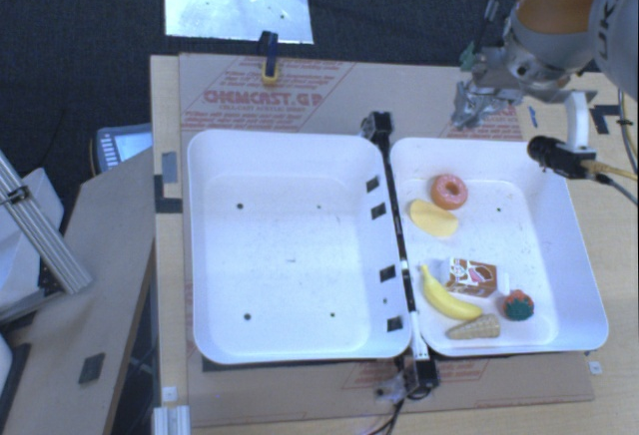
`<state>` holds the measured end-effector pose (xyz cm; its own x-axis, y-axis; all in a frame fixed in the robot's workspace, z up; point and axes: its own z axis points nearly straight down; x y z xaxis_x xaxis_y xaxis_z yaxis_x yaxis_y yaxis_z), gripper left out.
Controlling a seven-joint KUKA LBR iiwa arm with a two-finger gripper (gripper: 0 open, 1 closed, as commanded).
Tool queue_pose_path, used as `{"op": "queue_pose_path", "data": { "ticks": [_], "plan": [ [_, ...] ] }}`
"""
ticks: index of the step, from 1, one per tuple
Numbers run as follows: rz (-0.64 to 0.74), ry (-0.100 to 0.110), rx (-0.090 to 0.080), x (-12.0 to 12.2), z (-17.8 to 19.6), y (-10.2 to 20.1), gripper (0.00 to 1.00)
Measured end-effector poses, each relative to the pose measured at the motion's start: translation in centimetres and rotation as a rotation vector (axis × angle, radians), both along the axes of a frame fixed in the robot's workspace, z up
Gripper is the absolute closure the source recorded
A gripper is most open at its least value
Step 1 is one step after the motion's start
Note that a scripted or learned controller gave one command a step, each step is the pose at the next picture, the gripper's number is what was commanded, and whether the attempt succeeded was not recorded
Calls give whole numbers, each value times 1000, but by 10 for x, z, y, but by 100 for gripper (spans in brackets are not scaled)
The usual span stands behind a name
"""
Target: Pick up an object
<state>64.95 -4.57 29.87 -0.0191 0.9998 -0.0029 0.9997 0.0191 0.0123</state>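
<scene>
The gripper (471, 114) hangs above the right bin's (559, 233) far rim; whether it is apart or together I cannot tell. Below it lie the donut (449, 191), then the yellow slice (433, 218), banana (446, 296) and cone (473, 327).

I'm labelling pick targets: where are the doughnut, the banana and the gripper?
doughnut (449, 191), camera view, on its iced ring
banana (446, 294), camera view, on the middle of its curve
gripper (471, 114), camera view, at its fingertips above the right bin's far rim
</scene>
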Motion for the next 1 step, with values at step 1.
{"op": "queue_pose_path", "data": {
  "ticks": [1],
  "plan": [
    [5,-3,-1,1,11,0,100]
  ]
}}
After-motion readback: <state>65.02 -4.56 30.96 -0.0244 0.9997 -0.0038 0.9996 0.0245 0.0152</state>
